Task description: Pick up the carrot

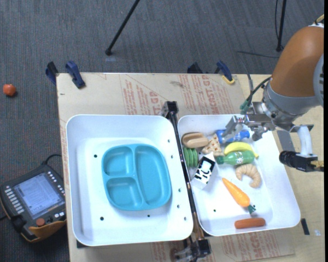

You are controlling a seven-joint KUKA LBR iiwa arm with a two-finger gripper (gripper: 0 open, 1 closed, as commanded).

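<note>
The carrot (236, 193) lies in the right bin (281, 201), low and near the middle, with its green end pointing to the lower right. A sausage (250, 222) lies just below it and a croissant (249, 173) just above it. The gripper (250, 125) hangs over the top part of the right bin, near a banana (239, 148), well apart from the carrot. Nobody can tell how wide it is open or if it has hold of anything. A blue tray (136, 176) sits in the left bin (82, 212).

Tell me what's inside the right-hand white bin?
Toy food: a carrot, sausage, croissant, banana, green bottle, bread and a black-and-white box. The gripper covers whatever lies beneath it.
</note>
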